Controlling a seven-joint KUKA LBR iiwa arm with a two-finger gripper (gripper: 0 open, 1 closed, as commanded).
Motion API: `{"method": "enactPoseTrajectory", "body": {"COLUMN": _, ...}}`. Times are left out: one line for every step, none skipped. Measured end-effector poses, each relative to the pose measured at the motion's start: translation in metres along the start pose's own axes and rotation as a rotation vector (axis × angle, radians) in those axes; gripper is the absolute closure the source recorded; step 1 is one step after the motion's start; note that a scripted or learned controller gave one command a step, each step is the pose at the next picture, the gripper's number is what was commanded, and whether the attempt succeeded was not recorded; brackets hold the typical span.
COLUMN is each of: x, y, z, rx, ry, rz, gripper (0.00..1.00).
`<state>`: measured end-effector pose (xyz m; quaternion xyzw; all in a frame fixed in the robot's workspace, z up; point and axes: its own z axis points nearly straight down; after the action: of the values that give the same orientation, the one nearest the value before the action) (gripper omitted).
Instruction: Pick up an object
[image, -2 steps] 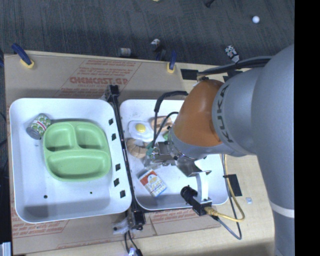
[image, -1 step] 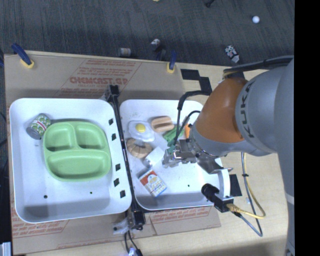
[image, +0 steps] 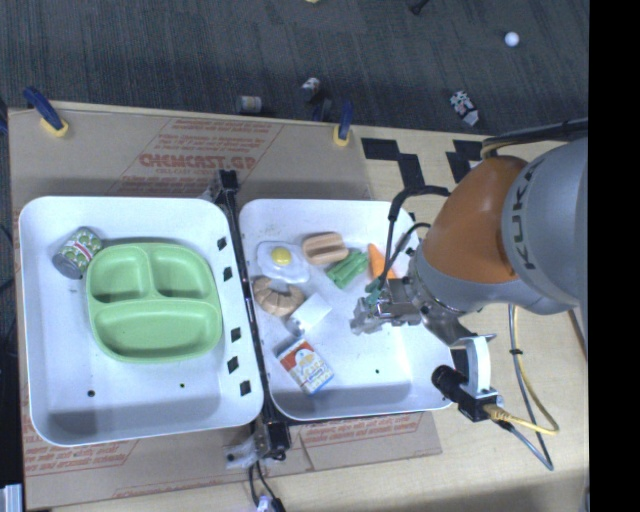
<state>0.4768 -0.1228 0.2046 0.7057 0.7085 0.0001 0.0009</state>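
My gripper (image: 366, 312) hangs low over the right part of the right bin (image: 340, 398), its metal fingers pointing left. Nothing shows between them. Just above it lie a carrot (image: 376, 260) and a green toy vegetable (image: 348, 269). Further left in the same bin are a hot dog bun (image: 323, 246), a fried egg (image: 281, 259), a brown pastry (image: 277, 296) and a white card (image: 312, 315). A small red and blue carton (image: 306, 367) lies near the bin's front.
The left bin (image: 60, 400) holds a green divided plate (image: 155, 299) and a small tin can (image: 76, 252) at its upper left. A black divider (image: 243, 320) runs between the bins. The arm's orange band (image: 480, 230) looms over the right bin's right edge.
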Motion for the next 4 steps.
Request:
{"method": "enactPoseTrajectory", "body": {"x": 0.000, "y": 0.000, "z": 0.000, "rx": 0.000, "ry": 0.000, "rz": 0.000, "gripper": 0.00}}
{"method": "enactPoseTrajectory", "body": {"x": 0.020, "y": 0.002, "z": 0.110, "rx": -0.002, "ry": 0.003, "rz": -0.002, "gripper": 0.00}}
{"method": "enactPoseTrajectory", "body": {"x": 0.021, "y": 0.004, "z": 0.099, "rx": -0.004, "ry": 0.004, "rz": -0.009, "gripper": 1.00}}
{"method": "enactPoseTrajectory", "body": {"x": 0.074, "y": 0.001, "z": 0.002, "rx": 0.000, "ry": 0.002, "rz": -0.002, "gripper": 1.00}}
